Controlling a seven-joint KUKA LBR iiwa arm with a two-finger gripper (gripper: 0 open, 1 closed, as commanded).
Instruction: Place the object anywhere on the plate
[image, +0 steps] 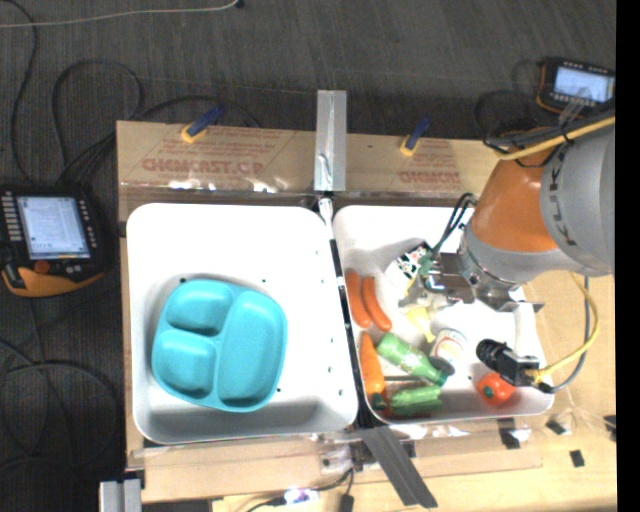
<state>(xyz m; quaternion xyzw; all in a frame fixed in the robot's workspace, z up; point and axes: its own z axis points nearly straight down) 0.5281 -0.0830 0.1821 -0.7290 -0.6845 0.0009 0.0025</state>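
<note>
You have the arm (560, 215) reaching in from three o'clock, its orange band sitting over the upper part of the right bin (372, 232). The gripper (436, 290) hangs at that bin's centre, above the clutter; from this slant you cannot tell how its jaws stand, and nothing can be seen gripped. Below it, toward six o'clock, lie a green bottle-shaped item (410, 358) and a second green piece (412, 398) near the front wall. At nine o'clock of the gripper an orange sausage-shaped item (368, 300) rests by the left wall, with an orange carrot-shaped piece (371, 370) further toward seven o'clock. A small red object (495, 388) sits at five o'clock, near the front right corner. The turquoise divided plate (218, 343) lies in the left bin (160, 225), well apart from the gripper, with all three compartments bare.
</note>
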